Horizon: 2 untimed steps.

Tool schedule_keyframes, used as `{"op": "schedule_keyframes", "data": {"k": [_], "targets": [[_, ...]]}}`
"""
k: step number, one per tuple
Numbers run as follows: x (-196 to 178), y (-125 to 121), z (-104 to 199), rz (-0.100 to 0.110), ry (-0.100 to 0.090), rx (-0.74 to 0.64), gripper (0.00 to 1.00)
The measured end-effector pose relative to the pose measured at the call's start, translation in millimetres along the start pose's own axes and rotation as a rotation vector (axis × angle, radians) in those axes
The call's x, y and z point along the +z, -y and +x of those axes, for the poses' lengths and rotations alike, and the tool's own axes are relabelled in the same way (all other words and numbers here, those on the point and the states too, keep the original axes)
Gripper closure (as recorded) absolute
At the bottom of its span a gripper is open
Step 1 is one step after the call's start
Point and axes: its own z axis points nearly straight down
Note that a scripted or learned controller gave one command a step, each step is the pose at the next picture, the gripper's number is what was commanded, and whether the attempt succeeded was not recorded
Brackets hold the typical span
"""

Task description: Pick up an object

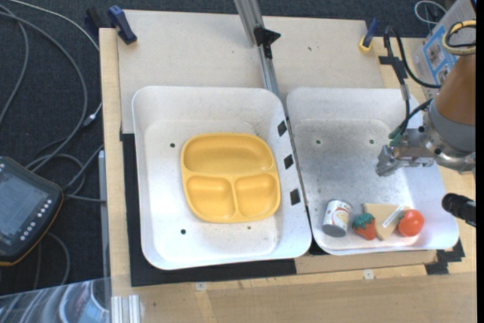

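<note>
While our hand (387, 160) hangs over the right bin (333, 117), we cannot tell its state, and see nothing held. Pickup seems undone: can (336, 218), strawberry (365, 225), wedge (384, 218) and tomato (411, 223) lie at the near rim; a tray (229, 176) sits left.

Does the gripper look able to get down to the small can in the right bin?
Probably yes: the gripper hangs over the right bin, and the can lies uncovered, apart from the strawberry.

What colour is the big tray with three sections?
Yellow. The divided tray shows best in the camera view, in the left bin.
</note>
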Motion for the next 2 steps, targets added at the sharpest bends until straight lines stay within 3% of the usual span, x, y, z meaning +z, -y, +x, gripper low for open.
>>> {"op": "schedule_keyframes", "data": {"k": [1,2], "targets": [[-55,8,-1,0.000,0.000,0.001,1.00],[-57,-5,44,0.003,-0.003,-0.005,1.00]]}}
